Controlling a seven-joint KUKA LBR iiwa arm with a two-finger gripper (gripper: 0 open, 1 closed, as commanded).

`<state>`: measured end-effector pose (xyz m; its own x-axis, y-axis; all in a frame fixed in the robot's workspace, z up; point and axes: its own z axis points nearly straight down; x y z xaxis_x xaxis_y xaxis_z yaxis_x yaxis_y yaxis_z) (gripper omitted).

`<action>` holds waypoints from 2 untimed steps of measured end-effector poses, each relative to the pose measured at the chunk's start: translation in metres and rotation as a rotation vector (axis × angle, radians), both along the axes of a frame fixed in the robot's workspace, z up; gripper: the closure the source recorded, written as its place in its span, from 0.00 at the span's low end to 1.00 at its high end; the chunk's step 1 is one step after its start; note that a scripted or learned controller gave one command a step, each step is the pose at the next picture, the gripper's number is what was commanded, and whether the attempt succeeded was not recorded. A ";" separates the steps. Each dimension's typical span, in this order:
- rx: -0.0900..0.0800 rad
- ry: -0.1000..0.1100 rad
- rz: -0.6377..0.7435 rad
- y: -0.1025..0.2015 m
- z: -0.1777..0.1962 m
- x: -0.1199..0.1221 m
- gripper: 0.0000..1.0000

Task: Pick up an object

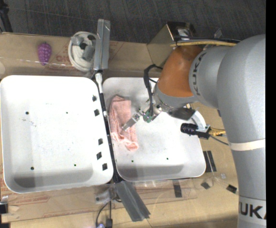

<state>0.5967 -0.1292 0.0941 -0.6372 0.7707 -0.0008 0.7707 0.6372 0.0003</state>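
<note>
Only readable writing is "UK" on the arm's base (pixel 250 212), bottom right. Cardboard-covered worktop (pixel 19 51), dark carpet behind. A pink cloth (pixel 123 121) lies along the right bin's (pixel 176 163) left edge. The pincer (pixel 131 123) rests on it; can't tell its state. The left bin (pixel 47 127) offers open room.

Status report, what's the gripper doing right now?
Gripper down on pink cloth in right bin. Grasp unconfirmed. Nothing blocking.
</note>
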 end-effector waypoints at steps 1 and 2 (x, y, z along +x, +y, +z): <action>-0.001 0.000 -0.141 0.021 -0.001 0.041 0.00; -0.001 -0.001 -0.209 0.025 0.000 -0.022 0.00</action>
